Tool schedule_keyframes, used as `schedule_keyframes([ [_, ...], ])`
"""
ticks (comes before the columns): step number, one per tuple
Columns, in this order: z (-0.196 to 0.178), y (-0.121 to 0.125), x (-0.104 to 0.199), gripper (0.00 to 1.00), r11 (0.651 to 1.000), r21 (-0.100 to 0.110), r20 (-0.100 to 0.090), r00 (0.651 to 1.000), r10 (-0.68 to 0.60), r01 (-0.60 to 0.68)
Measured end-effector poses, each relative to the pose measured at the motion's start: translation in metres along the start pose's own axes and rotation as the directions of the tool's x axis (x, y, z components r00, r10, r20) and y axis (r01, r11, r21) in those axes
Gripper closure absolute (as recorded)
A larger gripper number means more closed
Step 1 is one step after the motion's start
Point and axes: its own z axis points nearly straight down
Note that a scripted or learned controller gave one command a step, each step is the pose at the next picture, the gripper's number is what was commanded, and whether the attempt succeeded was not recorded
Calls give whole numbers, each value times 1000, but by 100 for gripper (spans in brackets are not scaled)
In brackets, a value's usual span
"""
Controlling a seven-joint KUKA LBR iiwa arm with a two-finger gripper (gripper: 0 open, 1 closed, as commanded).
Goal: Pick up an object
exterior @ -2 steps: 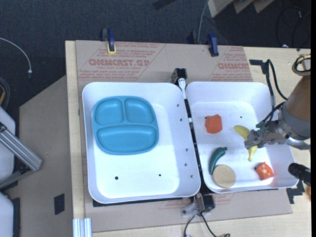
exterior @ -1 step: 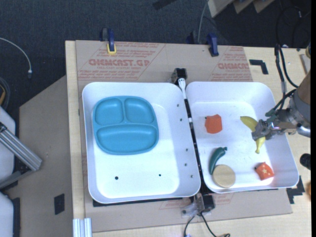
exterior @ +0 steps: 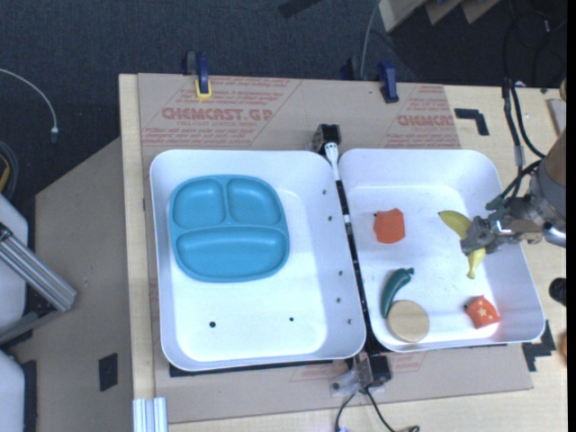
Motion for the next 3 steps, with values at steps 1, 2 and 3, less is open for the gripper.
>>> schedule_keyframes([
  [1, -6, 29, 51, 100, 1000, 0, -2, 1000, -5, 5],
  [2, 6, 64, 100, 100, 1000, 0, -1, 1000, -5, 5],
  [3, 3, 104, 141, 100, 1000, -2, -2, 1000, -4, 4],
])
